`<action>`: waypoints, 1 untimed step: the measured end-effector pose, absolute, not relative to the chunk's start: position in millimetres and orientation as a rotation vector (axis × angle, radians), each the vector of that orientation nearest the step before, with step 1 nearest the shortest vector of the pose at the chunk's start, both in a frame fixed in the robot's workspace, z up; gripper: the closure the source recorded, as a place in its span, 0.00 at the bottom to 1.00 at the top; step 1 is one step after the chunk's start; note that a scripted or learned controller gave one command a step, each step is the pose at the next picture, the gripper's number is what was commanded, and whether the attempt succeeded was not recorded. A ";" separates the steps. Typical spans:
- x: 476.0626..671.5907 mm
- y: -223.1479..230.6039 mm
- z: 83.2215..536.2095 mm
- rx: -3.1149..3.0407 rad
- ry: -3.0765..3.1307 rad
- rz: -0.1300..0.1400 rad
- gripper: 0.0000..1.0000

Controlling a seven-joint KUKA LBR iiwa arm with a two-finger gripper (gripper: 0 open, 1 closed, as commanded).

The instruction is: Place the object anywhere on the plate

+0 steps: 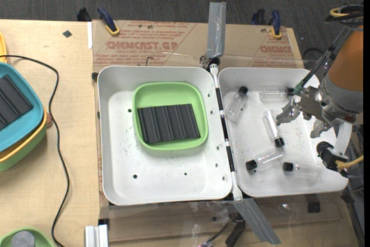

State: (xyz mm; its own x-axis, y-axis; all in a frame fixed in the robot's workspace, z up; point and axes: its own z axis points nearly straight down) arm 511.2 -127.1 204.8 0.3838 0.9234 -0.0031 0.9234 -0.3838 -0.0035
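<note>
Vials (272, 126) lie loose in the right bin (254, 182), near the claw (300, 113) that hangs above them, so one can be picked. Green plate (199, 95) waits in the left bin (115, 170); I cannot tell how the claw is set

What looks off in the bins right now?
The clear vials lie scattered at odd angles across the right bin, all on their sides. The green plate in the left bin already carries a dark ridged block.

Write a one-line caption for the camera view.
Arm's hand hovers over clear vials in the right bin; green plate waits in the left bin.
</note>
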 end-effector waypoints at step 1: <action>477.8 -104.2 276.5 -2.813 -1.399 0.007 0.00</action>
State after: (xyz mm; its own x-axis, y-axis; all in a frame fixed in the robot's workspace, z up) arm 477.8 -104.2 276.5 0.6035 0.7974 -0.0040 0.7974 -0.6035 -0.0021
